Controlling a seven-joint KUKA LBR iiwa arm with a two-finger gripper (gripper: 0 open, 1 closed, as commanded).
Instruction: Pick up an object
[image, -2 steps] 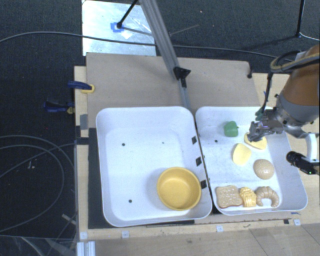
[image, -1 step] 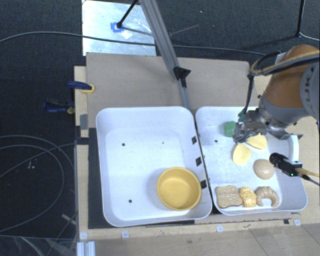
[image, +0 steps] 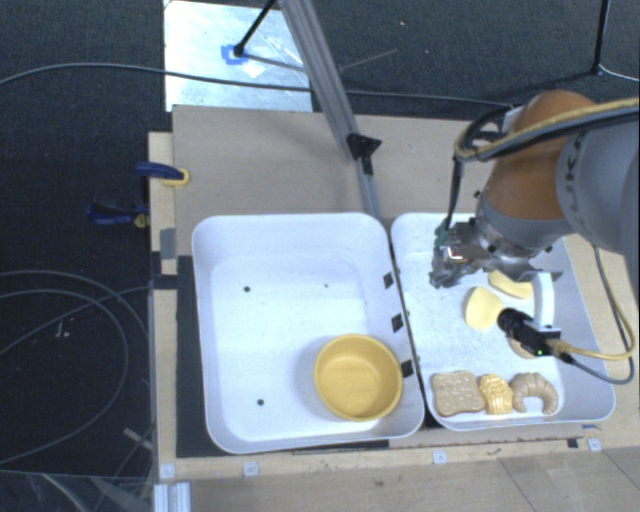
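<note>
The grey arm with its orange band reaches in from the right and hangs over the far part of the right-hand shallow white plastic bin (image: 590, 405), its two-finger gripper (image: 447, 268) pointing down toward the bin's left wall; from above, whether it is apart or together cannot be told, and nothing shows between its tips. Candidates for the pick lie in this same bin: a pale yellow rounded disc, like a slice of toy cheese or fruit (image: 482, 309), sits just to the near right of the gripper, with a second pale yellow piece (image: 512, 288) partly hidden under the wrist. Along the near edge lie a tan square toy slice of toast (image: 456, 393), a golden ridged toy pastry (image: 496, 393) and a light brown toy croissant (image: 535, 392), side by side and touching or nearly so. In the left-hand white bin (image: 250, 250) a yellow round plastic bowl (image: 358, 375) stands upright in the near right corner. The disc is the nearest target; it looks like light, stiff, smooth moulded plastic, so it should not crush but may slip or skate on the slick bin floor. It lies low, so a grip across its narrow width, fingers straddling the edges, seems best. The croissant's curved body offers a bulkier, easier hold.
</note>
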